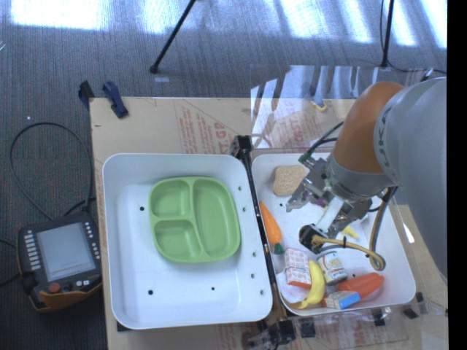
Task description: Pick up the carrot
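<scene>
The carrot (271, 224), orange with a small green tip at its near end, lies lengthwise along the left wall of the right bin (403, 257). My gripper (312, 204) hangs over the middle of that bin, just right of the carrot and apart from it. The grey wrist and the orange band (365, 130) rise behind it and hide part of the bin floor. Nothing is visibly held.
A tan cracker (287, 179) lies at the back of the right bin. At its front sit a small carton (295, 267), a banana (315, 286), a can (333, 265) and a red-orange item (363, 284). The left bin (124, 268) holds a green divided plate (195, 219).
</scene>
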Robot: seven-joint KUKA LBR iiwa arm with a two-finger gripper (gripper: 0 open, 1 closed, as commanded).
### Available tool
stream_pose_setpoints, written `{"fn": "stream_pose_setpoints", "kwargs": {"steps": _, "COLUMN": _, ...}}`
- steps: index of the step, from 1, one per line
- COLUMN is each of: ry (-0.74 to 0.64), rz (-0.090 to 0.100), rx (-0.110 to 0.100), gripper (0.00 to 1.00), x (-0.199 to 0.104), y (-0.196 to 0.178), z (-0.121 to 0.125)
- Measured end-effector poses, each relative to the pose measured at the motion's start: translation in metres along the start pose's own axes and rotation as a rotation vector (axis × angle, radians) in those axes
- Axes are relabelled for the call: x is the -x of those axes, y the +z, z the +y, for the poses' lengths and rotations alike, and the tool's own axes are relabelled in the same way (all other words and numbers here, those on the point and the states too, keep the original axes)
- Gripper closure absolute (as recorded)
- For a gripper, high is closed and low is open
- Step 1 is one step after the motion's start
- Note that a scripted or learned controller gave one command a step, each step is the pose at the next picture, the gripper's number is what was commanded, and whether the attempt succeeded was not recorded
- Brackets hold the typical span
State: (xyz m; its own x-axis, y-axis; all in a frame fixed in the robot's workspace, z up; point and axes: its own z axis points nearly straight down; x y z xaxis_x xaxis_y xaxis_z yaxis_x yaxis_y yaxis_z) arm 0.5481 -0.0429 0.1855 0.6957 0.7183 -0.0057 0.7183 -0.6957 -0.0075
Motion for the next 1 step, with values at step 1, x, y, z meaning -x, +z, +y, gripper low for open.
{"fn": "stream_pose_setpoints", "kwargs": {"steps": 1, "ry": 0.128, "rz": 0.0, "rx": -0.004, "gripper": 0.0, "x": 0.0178, "y": 0.0992, "z": 0.0357}}
